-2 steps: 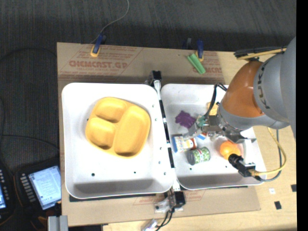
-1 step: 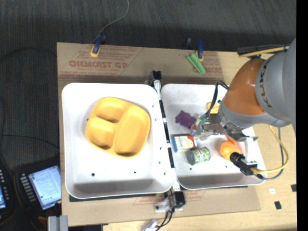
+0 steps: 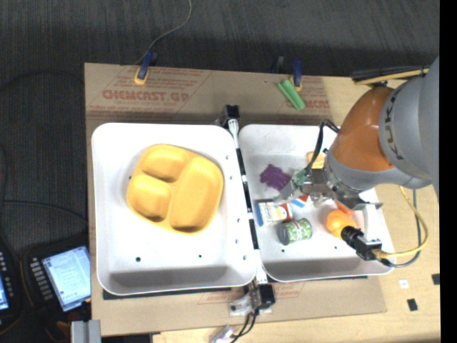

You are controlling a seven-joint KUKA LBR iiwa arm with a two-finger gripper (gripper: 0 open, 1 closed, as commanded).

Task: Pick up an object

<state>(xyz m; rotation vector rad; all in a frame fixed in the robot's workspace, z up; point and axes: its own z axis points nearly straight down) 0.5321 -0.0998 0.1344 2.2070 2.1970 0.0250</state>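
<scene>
The right bin [image 3: 280, 141] holds a purple crumpled piece [image 3: 273, 176], a small white, orange and blue packet [image 3: 274, 211], a green can lying on its side [image 3: 295, 230] and an orange round object [image 3: 335, 222]. My gripper [image 3: 308, 184] hangs low over the middle of this bin. It is just right of the purple piece and just above the packet's right end. The grey and orange wrist [image 3: 364, 145] hides the bin's right side. I see nothing clearly held.
The left bin [image 3: 114, 263] holds a yellow divided tray [image 3: 175, 186]. A black divider bar [image 3: 243, 184] runs between the bins. A green clip [image 3: 291, 93] and a blue clamp [image 3: 146, 66] sit on the cardboard behind. A yellow cable [image 3: 400, 252] loops at the right.
</scene>
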